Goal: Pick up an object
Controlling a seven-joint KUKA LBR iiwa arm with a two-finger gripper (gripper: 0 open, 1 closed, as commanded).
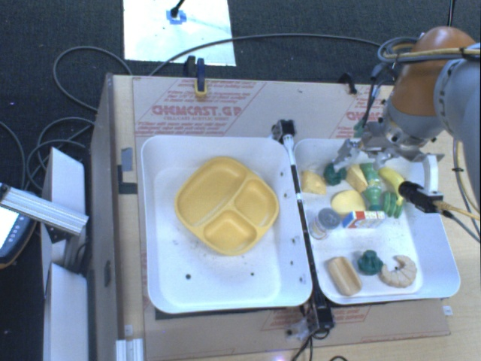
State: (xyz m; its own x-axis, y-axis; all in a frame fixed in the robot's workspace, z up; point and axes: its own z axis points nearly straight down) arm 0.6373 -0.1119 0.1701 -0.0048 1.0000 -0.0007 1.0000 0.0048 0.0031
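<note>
**benchwatcher:** Clutter question, camera view: why is everything jammed into the upper middle of the right bin (443,265)? Yellow pieces, a green bottle-ish thing (373,186), a small red and white carton (364,219) and a grey round lid thing (328,218) are all touching or just beside each other.

**tray_nerd:** Looks dumped in rather than arranged, I'd guess. The stuff at the lower edge is looser: a tan bun-shaped piece (343,274), a dark green knob (368,262) and a pale croissant-looking one (398,271). The left bin (173,292) just carries a yellow divided plate (227,204), lying flat mid-bin.

**benchwatcher:** And the arm?

**tray_nerd:** The gripper (370,147) sits low over the top of that pile, upper right of the frame, with the orange band above it. Whether it's clenched or released I can't tell, since the wrist hides that. Nothing is visibly grasped. Probably aiming at the crowd because any drop lands on something, though neighbours could get nudged.
</note>
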